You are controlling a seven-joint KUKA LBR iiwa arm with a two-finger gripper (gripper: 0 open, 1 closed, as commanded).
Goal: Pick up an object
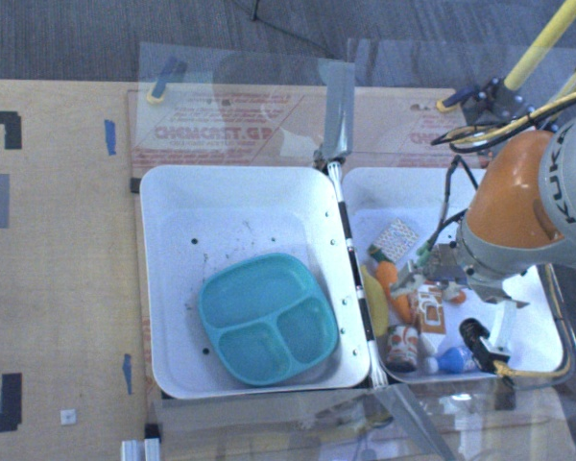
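Near edge, right shallow white bin (409, 188): a small blue rounded object (453, 359) lies against the near wall. Just beside it is a short cylindrical can with a dark label (400, 347). Behind these, a white-and-orange carton (428, 310) lies flat, touching an orange rounded piece (400, 307). A long yellow banana-shaped object (372, 301) runs along the bin's left wall.

Gripper (438, 275): low over this clutter, directly above the far end of the carton, with the grey-and-orange arm (507, 214) reaching in from the right. Whether it is parted or closed cannot be read from this view, and nothing is visibly clamped in it. Candidate objects all sit in the left half of the right bin.

Farther back in the same bin: a second orange piece (388, 275), then a flat card with a checked pattern (396, 240), tilted.

Left shallow white bin (230, 205): a teal three-compartment plastic plate (267, 320) lies in the near half, its right rim close to the bin wall.

Far side: a clear plastic sheet with red lettering (221, 133) lies on the wooden bench (58, 286), and a grey tape strip (338, 113) sits above the joint between the bins.
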